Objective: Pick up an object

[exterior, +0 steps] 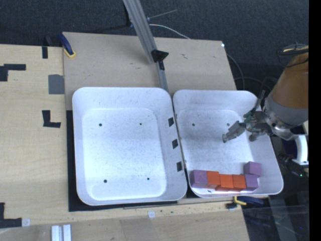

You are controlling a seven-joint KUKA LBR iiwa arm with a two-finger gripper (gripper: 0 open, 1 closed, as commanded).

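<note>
The gripper [242,132] hangs spread and holding nothing over the middle of the right bin [210,100], right of frame. The blocks [226,180] sit packed along its lower edge; best drop onto the purple end block [199,177], fingers clear of the wall

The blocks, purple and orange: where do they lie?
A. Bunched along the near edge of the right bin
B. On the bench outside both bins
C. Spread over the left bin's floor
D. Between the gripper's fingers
A: the purple and orange blocks sit in a tight row against the right bin's near wall, below the gripper.
</note>
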